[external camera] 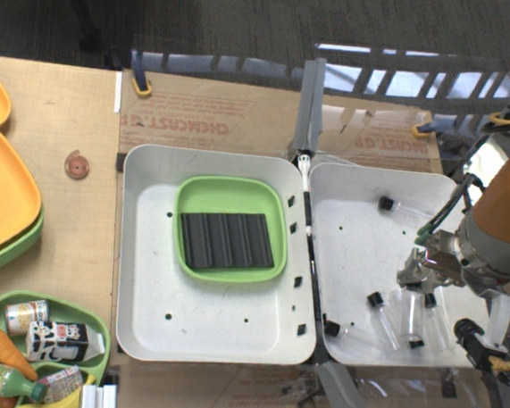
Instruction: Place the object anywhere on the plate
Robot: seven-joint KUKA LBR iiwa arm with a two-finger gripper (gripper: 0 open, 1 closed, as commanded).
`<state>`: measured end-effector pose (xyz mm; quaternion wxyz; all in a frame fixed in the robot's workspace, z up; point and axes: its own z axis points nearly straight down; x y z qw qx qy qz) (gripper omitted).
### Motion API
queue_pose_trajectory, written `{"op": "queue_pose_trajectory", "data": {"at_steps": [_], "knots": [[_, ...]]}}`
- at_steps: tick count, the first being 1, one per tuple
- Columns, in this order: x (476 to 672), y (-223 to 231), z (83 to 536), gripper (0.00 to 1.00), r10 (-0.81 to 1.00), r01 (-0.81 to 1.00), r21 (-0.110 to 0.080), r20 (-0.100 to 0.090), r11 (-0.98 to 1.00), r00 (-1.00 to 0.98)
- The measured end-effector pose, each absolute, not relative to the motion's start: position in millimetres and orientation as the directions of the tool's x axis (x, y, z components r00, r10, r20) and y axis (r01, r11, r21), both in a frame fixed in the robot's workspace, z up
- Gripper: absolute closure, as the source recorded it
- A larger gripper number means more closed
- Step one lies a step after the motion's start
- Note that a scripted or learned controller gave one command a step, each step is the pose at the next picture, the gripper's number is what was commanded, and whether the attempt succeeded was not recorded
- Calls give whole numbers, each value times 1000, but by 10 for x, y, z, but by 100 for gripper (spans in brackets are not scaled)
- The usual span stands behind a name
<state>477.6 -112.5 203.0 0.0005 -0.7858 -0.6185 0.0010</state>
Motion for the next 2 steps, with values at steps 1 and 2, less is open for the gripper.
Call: {"op": "queue_pose_trajectory", "data": {"at_steps": [1,2], "knots": [[5164,-198,1900,100,999,998,-4,-2,-55,55],[5487,534,1899,100,998,998,-4,-2,-62,62]]}}
